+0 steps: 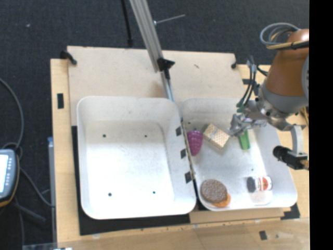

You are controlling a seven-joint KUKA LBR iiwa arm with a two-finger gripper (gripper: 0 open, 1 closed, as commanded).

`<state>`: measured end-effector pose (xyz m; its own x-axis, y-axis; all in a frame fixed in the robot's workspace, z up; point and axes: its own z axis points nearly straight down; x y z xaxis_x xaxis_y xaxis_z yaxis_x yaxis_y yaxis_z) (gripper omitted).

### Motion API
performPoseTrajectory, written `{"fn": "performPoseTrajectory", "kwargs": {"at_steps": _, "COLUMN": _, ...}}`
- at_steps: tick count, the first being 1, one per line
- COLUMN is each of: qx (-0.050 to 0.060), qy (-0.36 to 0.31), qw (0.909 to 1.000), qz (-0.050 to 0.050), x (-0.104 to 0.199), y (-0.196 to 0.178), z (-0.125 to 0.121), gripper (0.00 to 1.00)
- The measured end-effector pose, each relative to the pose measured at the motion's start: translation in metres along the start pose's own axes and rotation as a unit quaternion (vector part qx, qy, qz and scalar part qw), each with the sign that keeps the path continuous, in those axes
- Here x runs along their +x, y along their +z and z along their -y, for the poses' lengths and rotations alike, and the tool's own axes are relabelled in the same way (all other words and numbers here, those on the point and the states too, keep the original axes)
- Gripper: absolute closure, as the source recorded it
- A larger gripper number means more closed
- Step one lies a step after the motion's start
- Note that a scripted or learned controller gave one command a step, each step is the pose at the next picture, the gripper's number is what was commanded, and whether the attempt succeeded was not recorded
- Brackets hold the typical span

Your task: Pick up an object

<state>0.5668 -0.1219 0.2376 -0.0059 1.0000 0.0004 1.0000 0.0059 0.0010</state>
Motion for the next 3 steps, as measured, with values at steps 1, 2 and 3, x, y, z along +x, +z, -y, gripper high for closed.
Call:
{"fn": "performPoseTrajectory", "kwargs": {"at_steps": 1, "qx": -0.001, "qy": -0.001, "qw": 1.0000, "qz": 0.000, "x": 0.047, "y": -0.009, "z": -0.010, "gripper": 1.00}}
{"fn": "performPoseTrajectory", "kwargs": {"at_steps": 2, "qx": -0.001, "qy": -0.001, "qw": 1.0000, "qz": -0.001, "x": 0.104, "y": -0.015, "z": -0.030, "gripper": 1.00}}
{"fn": "performPoseTrajectory", "kwargs": {"at_steps": 3, "qx": 0.000, "qy": -0.001, "qw": 1.0000, "qz": 0.000, "x": 0.152, "y": -0.018, "z": -0.040, "gripper": 1.00}}
